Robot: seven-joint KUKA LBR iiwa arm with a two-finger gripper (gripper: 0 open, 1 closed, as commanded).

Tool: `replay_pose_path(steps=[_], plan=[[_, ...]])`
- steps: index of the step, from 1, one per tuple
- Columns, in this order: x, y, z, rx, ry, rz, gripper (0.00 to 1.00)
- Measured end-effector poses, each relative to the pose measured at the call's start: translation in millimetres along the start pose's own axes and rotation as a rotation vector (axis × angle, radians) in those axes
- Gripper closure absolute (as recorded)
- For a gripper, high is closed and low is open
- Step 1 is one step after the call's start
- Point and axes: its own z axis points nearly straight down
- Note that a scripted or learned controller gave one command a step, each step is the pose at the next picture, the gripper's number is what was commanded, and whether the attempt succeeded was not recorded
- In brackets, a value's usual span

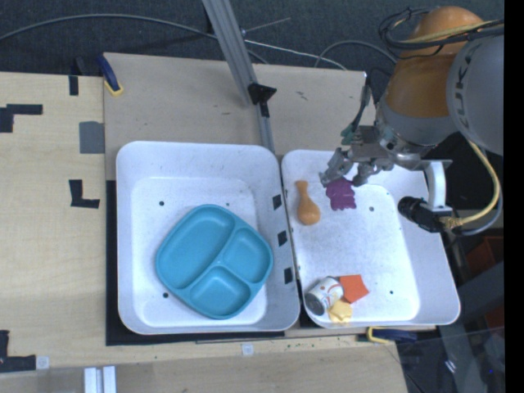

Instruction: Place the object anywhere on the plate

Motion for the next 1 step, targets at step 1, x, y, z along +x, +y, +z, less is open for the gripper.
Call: replay_pose_path(steps=[1], plan=[[43.2,6.4,10.2,0.001,0.0,0.0,1.0]])
